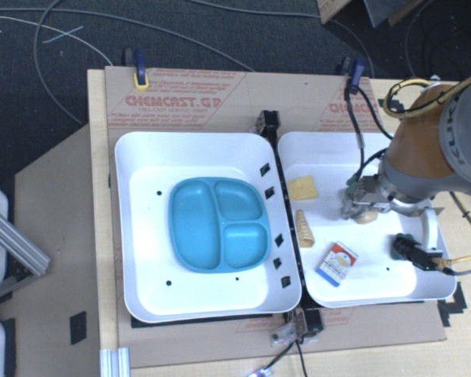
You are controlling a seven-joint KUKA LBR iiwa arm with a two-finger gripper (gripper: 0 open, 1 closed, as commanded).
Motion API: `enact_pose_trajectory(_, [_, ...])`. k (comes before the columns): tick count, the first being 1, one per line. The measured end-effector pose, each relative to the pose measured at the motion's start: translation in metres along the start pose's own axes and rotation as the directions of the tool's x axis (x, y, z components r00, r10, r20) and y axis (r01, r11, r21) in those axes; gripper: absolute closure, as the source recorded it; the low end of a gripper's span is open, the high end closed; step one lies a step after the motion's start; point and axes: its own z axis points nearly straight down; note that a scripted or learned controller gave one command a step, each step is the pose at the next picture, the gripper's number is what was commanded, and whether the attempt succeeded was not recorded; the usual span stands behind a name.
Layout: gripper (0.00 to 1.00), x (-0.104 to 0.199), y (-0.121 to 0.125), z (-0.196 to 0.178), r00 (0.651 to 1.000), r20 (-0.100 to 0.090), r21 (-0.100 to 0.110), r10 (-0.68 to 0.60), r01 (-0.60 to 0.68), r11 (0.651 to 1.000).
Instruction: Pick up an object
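The end effector (361, 208) sits low in the right bin (330, 151) over a small tan object (366, 216), seemingly to grasp it; its opening cannot be told; a cracker (302, 188) and small box (337, 263) lie nearby.

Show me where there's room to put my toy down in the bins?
Left bin: white floor all around the blue divided plate, widest along the near wall. Right bin: crowded, with the yellow slab, ridged stick, small box and gripper; only its near strip is bare.
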Motion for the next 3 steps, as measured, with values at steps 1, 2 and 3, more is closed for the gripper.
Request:
enact_pose_trajectory(1, [1.00,0.003,0.008,-0.063,1.000,-0.011,0.016,-0.006,0.006,1.000])
enact_pose_trajectory(2, [1.00,-0.001,0.004,-0.125,1.000,-0.011,0.015,-0.005,0.005,1.000])
enact_pose_trajectory(3, [1.00,0.000,0.005,-0.124,1.000,-0.012,0.021,-0.005,0.006,1.000])
